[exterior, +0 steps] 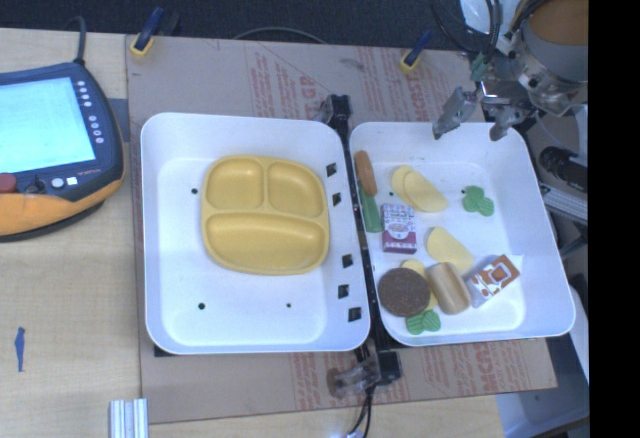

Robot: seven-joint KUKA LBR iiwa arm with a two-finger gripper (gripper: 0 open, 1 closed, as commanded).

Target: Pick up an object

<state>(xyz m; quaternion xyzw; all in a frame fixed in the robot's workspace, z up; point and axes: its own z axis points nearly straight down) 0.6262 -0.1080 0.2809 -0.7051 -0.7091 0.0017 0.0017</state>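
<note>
Landmark: divided tray, lying in left bin. Right of it, right bin holds the small items. Left of it, off the bins, the pendant. My gripper hangs over the right bin's far edge.

Scene is evenly and brightly lit from above. White bins are rendered near overexposed, with faint glare along the rims. Soft, short shadows are cast under the yellow tray and the small items. Screen of the teach pendant is washed out to pale cyan. Overall focus is slightly soft; fine print on the cardboard is blurred. The dark top background is underexposed
</note>
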